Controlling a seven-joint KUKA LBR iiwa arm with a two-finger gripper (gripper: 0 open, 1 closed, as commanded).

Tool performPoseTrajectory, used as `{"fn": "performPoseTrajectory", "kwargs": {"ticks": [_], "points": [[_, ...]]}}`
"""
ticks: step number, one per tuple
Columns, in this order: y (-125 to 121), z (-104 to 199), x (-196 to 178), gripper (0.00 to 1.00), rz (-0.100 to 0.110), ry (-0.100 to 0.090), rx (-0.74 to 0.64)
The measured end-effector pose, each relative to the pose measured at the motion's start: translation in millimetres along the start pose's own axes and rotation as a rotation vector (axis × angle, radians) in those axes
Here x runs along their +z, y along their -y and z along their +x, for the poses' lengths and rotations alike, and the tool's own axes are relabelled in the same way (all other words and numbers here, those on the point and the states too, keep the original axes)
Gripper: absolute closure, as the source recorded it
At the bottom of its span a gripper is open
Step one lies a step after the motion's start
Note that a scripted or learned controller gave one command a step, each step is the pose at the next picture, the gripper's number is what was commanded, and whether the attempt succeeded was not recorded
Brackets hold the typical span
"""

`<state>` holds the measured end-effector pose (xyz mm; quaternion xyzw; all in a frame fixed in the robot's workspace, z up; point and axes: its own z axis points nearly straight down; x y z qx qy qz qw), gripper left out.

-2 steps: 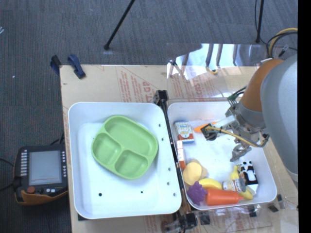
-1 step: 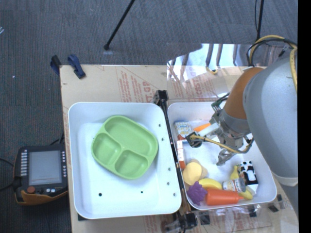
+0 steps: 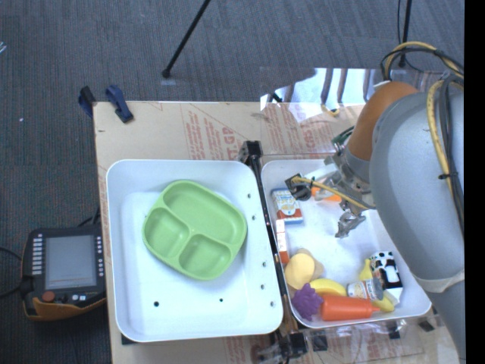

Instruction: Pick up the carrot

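The carrot point(image 3: 348, 307), lying at about six o'clock in the right bin point(image 3: 413, 303) between purple grapes point(image 3: 307, 300) and a banana point(image 3: 331, 287), looks light, rigid, slippery plastic, best pinched mid-body, while the end effector point(image 3: 349, 223) hangs empty, fingers narrowly apart.

Red printing runs across the cardboard sheet point(image 3: 227, 131) on the tabletop just behind the two white bins point(image 3: 121, 203), but its letters stay too blurred to read. The small blue-and-white carton point(image 3: 288, 205) carries a label, equally illegible.
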<state>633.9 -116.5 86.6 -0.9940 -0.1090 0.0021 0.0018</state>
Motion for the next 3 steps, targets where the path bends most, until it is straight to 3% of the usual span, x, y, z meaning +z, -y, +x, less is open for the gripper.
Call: {"fn": "performPoseTrajectory", "kwargs": {"ticks": [1, 2, 3], "points": [[2.0, -0.2, -8.6, 1.00, 0.003, 0.005, -0.007], [2.6, -0.2, -8.1, 0.00, 0.004, 0.006, -0.008], [2.7, -0.9, -17.3, 1.00, 0.007, 0.010, -0.011]]}}
